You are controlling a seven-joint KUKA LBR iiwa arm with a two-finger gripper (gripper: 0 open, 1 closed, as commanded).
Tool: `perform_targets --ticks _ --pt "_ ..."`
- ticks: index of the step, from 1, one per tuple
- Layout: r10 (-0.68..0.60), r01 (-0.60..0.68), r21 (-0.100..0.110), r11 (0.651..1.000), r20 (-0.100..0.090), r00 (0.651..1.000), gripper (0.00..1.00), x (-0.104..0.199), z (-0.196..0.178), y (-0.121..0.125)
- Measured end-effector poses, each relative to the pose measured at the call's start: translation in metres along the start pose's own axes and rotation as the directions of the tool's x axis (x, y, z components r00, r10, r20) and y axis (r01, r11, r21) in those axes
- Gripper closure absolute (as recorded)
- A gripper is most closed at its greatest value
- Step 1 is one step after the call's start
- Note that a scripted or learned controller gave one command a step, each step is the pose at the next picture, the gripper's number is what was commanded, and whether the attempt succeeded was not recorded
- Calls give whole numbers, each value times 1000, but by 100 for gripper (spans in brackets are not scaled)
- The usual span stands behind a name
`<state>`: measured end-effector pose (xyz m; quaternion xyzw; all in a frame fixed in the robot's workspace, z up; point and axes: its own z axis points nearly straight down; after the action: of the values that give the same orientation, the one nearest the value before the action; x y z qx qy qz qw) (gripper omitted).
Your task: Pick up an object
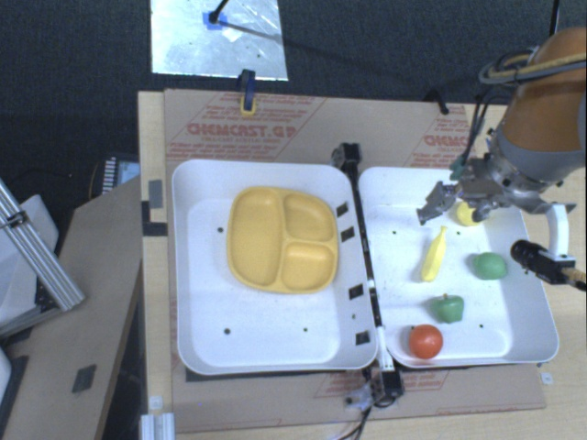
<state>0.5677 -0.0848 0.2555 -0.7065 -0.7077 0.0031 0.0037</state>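
Gripper [456, 202] hovers over right bin [532, 342], fingers spread wide, gripping nothing. Banana [434, 254] just below; green pepper [448, 308], tomato [426, 341] nearer. Yellow divided plate [281, 239] in left bin [197, 337].

We look down on dark blue-black carpet [83, 35] that surrounds the bench on the far side and the left. A silvery, crinkled square sheet [218, 24] lies on it at the top, with a small blue patch and a thin dark rod crossing it. The bench top [151, 168] is pale wood, covered by a brown cardboard sheet [275, 122] printed with red lettering. At the left edge we see an aluminium frame bar [32, 250] set at a slant. The light is even and soft.
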Motion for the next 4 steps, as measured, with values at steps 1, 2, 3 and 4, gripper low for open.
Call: perform_targets --ticks 1,2,3,4 --pt "-2 2 -11 1000 1 1000 0 0 -6 2" --pt "1 -1 -8 1000 1 1000 0 -7 39 2" --pt "2 -2 -5 1000 0 1000 0 -9 101 -3" --pt "2 -2 -13 1000 5 1000 0 -13 156 7"
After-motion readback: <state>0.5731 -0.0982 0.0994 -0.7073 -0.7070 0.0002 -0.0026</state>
